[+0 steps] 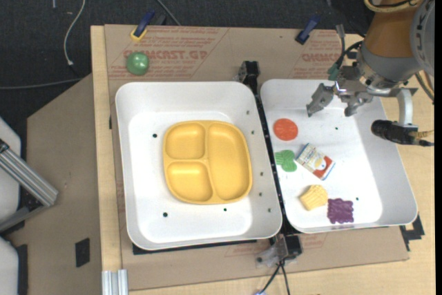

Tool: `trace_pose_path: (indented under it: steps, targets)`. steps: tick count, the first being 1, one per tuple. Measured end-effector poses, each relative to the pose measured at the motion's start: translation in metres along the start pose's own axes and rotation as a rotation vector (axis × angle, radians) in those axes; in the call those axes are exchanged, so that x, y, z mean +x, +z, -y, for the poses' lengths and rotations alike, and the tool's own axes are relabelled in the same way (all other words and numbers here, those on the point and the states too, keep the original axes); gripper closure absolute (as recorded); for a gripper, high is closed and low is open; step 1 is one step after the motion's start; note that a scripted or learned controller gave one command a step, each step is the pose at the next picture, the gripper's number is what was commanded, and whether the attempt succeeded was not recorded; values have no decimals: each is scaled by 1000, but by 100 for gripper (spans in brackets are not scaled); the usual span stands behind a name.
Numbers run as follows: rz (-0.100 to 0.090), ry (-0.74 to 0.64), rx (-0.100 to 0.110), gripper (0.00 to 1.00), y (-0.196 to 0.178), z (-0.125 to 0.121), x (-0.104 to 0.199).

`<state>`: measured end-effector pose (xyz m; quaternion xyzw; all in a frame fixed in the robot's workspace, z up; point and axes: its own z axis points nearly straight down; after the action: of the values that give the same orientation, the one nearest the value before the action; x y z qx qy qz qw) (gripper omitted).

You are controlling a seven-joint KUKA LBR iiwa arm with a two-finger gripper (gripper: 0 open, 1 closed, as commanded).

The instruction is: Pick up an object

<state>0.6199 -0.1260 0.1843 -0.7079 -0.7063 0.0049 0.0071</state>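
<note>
The pincer [338, 101] hangs over the far end of the right bin [387, 169], its two grey fingers spread apart and nothing between them, so as far as I can judge the pick has not been made yet. Everything worth grabbing lies on the bin floor on the near side of it: the orange-red disc [285, 128] is closest, just off toward the left bin, with a small green piece [285, 160] beyond that and a little red and white packet [315, 161] beside the green one. Farther off, toward the near rim, sit a yellow ridged piece [314, 197] and a purple one [340, 210], touching or nearly so; I cannot tell which. Over in the left bin [138, 148], well away from the pincer, rests a yellow divided plate [206, 162], and a green ball [137, 63] sits out on the cardboard [207, 52] past that bin. What is left, I would say, is the whole job: choose one item, come down over it, close on it and lift.
</note>
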Motion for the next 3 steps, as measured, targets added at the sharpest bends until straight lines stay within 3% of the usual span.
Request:
trace_pose_path:
  steps: [1, 3]
  targets:
    - [2, -3, -15, 0, -9, -3, 0]
    - [1, -3, -11, 0, 92, -6, 11]
